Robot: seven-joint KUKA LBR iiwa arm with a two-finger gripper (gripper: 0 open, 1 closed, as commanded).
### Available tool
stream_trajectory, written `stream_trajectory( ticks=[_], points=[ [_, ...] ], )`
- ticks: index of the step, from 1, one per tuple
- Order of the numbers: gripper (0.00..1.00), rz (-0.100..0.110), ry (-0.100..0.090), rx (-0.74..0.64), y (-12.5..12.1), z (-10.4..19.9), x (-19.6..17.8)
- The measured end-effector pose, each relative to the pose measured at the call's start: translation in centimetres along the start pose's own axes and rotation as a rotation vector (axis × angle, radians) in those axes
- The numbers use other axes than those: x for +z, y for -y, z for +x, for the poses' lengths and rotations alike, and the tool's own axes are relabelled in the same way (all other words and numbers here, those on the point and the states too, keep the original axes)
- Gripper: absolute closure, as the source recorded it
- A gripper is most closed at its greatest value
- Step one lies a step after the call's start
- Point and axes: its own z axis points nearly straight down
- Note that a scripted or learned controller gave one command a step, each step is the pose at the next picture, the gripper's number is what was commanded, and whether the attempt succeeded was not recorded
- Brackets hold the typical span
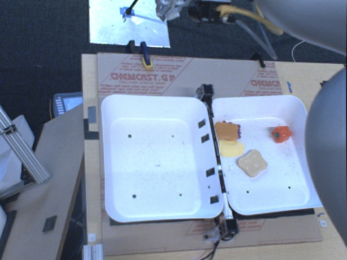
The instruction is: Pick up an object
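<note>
Currently toast slice (252, 163) flat in right bin (295, 199), corners pointing diagonally.

floor (43, 15): dark carpet | bench (162, 72): cardboard-topped (printed) | light: even

Flat toast slice (252, 163), yellow disc (232, 149), waffle (227, 130), orange pepper (281, 134) in right bin (271, 202).

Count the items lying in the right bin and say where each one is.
4. Orange-brown piece by the divider, yellow disc just below it, tan bread slice nearer centre, red-orange piece toward the right. The arm may hide more.
</note>
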Motion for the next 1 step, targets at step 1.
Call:
stream_trajectory(
  ticks=[1],
  points=[
    [0.00,0.000,0.001,0.003,-0.02,-0.24,-0.03]
  ],
)
